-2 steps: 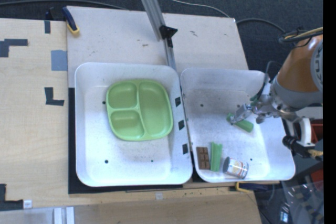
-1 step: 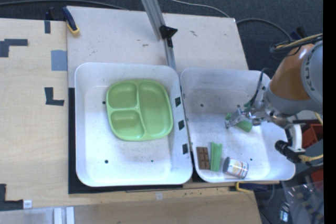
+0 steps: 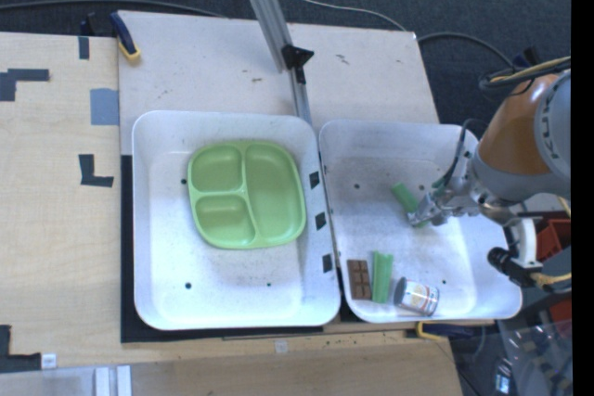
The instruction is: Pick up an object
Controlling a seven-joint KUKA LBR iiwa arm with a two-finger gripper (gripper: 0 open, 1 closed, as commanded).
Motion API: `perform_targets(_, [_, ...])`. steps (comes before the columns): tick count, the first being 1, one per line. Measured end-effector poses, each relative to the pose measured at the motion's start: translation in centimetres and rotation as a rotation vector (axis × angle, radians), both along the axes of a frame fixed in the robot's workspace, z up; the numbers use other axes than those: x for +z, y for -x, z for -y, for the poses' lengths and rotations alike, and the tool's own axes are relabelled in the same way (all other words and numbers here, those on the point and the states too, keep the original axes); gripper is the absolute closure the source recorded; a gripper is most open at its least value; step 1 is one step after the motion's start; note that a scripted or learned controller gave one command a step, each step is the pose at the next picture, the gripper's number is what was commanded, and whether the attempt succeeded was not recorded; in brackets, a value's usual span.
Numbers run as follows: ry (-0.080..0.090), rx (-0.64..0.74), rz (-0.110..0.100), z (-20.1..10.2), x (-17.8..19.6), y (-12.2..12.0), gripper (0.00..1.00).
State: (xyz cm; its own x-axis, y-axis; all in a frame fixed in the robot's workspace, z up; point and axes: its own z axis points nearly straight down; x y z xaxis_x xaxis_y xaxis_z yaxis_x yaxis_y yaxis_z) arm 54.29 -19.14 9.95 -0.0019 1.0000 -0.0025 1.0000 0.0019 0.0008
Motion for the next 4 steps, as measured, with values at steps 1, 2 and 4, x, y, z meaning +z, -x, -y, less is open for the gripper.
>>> perform_targets(1, [-0.002,0.000,0.001,-0.1,4.2,-0.2,1.00])
perform_targets(2, [-0.002,0.000,0.002,-0.3,8.4,-0.2,1.00])
perform_targets(4, [-0.003,0.003,-0.002,-4.1,14.2,-0.7,1.00])
